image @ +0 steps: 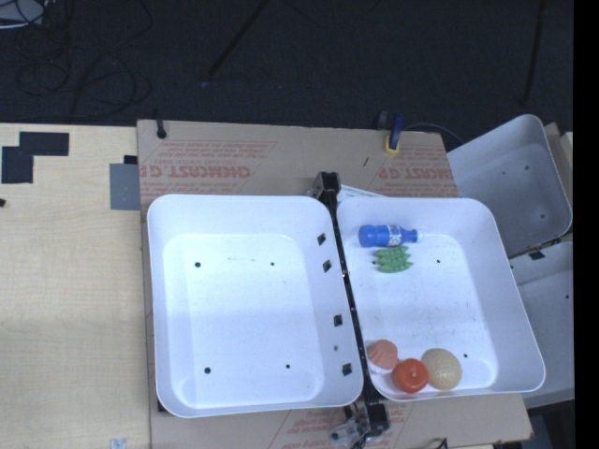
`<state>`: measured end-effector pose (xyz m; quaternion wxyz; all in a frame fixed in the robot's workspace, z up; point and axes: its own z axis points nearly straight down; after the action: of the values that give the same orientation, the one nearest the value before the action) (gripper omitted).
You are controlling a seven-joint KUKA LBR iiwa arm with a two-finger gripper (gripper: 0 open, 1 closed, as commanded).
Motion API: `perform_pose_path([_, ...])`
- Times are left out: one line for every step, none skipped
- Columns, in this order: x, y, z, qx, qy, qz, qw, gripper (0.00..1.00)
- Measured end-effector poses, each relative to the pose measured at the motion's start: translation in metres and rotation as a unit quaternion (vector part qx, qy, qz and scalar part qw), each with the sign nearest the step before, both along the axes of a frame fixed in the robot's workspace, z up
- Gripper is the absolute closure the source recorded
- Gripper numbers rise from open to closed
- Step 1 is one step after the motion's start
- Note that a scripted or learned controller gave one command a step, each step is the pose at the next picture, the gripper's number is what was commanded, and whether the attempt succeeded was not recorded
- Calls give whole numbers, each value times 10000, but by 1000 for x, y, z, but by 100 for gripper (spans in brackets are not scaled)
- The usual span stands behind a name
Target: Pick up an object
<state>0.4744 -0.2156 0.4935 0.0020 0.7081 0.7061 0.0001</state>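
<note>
Right bin: bottle beside green toy; three round items clustered at near edge. Gripper state: cannot tell. Nothing picked yet.

The table had a pale wood-grain top. A printed brown cardboard sheet lay flat on it, and two shallow white bins sat side by side on the cardboard: the left bin and the right bin, their inner rims touching. Dark rectangular patches marked the table's far left area.
</note>
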Motion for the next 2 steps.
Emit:
perform_pose_path([2, 2, 47, 5, 1, 24, 10000, 0])
perform_pose_path([2, 3, 54, 12, 31, 48, 10000, 100])
